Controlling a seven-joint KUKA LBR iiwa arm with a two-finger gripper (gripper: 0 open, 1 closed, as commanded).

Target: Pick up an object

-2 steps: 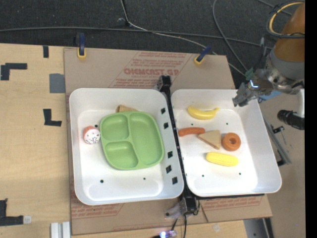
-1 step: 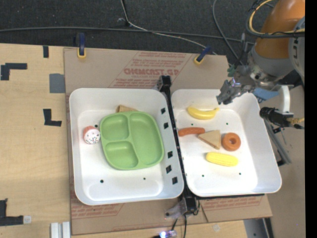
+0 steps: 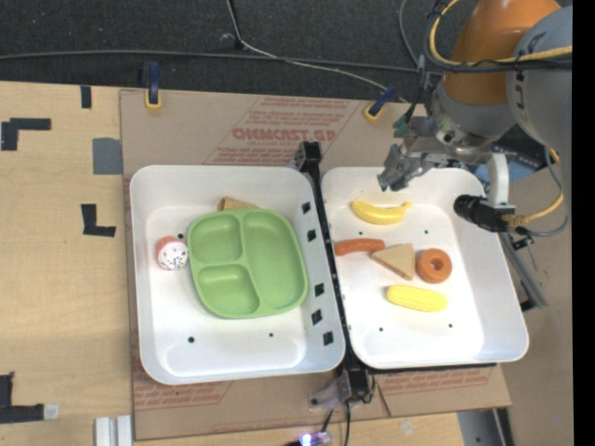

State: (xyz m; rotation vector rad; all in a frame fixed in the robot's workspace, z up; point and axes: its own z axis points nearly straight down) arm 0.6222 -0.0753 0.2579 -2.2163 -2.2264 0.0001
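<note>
A: Containers first. Count?

B: Two white bins side by side on a cardboard sheet (image 3: pixel 270 133) over the table (image 3: pixel 56 277). Left bin (image 3: pixel 153 342), right bin (image 3: pixel 483 337).

A: Left bin contents?

B: One green divided plate (image 3: pixel 248 263), three compartments, nothing in them. One tan wedge (image 3: pixel 234 204) poking out from under the plate's 12 o'clock edge, mostly hidden. One small white ball with red spots (image 3: pixel 172 255), touching the plate at its 9 o'clock.

A: Right bin?

B: Five pieces of toy food. One banana (image 3: pixel 379 212) toward 11 o'clock of the bin. One red-orange sausage (image 3: pixel 359 246) just below it. One tan bread wedge (image 3: pixel 397 261) at centre, its corner touching the sausage's end. One brown doughnut (image 3: pixel 433 266) just beside the wedge at its 3 o'clock. One yellow corn cob (image 3: pixel 416 297) at 6 o'clock of the wedge, apart from it.

A: Any writing?

B: Red print on the cardboard, upside down to the camera. Too blurred to read.

A: The hand?

B: Hand (image 3: pixel 394 180) hangs over the right bin's 12 o'clock rim, just above the banana at its 12 o'clock. Nothing seen between the fingers. Wide or narrow: cannot tell, the tips are a dark blur.

A: Clamps?

B: Two, at the cardboard's far edge: blue-and-yellow clamp (image 3: pixel 152 89) at 11 o'clock, another (image 3: pixel 378 108) near the arm.
</note>
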